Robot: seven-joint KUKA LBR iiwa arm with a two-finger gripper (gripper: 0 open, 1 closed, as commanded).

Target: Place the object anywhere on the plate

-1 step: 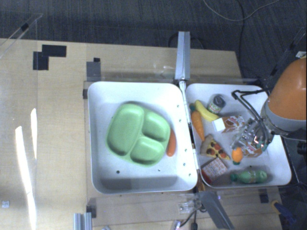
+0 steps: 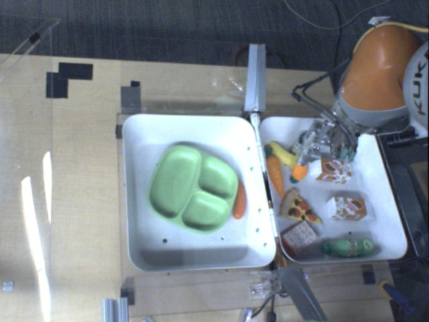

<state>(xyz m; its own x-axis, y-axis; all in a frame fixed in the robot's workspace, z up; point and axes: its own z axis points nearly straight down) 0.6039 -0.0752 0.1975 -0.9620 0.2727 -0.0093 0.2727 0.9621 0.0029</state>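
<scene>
Plate (image 2: 193,188) sits in left bin, orange carrot (image 2: 238,202) touching its right rim; our claw (image 2: 320,141) hovers upper right over toys, grip state unreadable, so we judge picking comes next.

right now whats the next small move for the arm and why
Probably a short descent to close on one toy. The gripper hovers in the right bin near the banana and a small orange piece, with nothing visibly held. The green plate in the left bin carries no toy; a carrot lies beside its right edge.
</scene>
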